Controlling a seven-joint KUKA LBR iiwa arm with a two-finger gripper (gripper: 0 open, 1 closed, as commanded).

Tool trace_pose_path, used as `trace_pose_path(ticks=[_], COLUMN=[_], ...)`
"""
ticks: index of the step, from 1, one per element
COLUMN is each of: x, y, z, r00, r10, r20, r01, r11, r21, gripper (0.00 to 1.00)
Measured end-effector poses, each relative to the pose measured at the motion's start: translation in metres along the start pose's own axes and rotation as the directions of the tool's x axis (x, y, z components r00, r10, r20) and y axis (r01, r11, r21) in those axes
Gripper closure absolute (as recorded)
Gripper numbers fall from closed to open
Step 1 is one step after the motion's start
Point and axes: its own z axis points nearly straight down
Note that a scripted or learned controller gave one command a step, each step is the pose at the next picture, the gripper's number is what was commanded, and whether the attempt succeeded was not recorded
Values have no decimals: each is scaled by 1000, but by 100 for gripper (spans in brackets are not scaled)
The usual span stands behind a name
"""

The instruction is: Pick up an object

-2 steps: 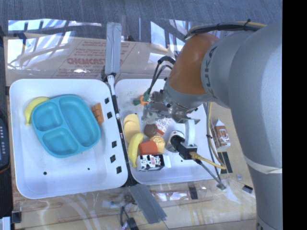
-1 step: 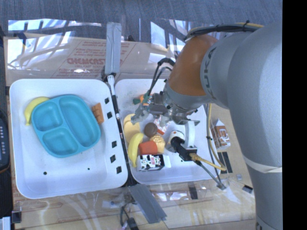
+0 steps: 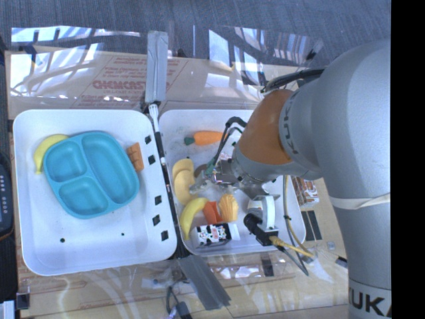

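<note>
While I watched from my station, the gripper hung low in the right bin, and I could not tell how it was set. Toy foods crowded it: a pale yellow piece just to its left, a banana, a red piece and a corn cob just below, a carrot above. The left bin held a blue divided plate. Both bins sat on a clear-covered bench.

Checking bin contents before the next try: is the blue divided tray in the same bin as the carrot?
No. The blue divided tray lies in the left bin, while the carrot lies in the right bin.
</note>
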Motion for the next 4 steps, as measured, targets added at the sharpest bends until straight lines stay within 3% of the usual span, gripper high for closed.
trace_pose_path(ticks=[1,2,3,4], x=[-4,-4,96,183], y=[-39,-37,-34,-19], z=[1,-10,-102,-117], r00=[999,998,1000,915], r10=[-54,-59,17,-403], r20=[-3,-2,-5,-2], r01=[54,59,-17,403], r11=[999,998,1000,915], r21=[2,-2,-2,0], gripper=[0,100,100,100])
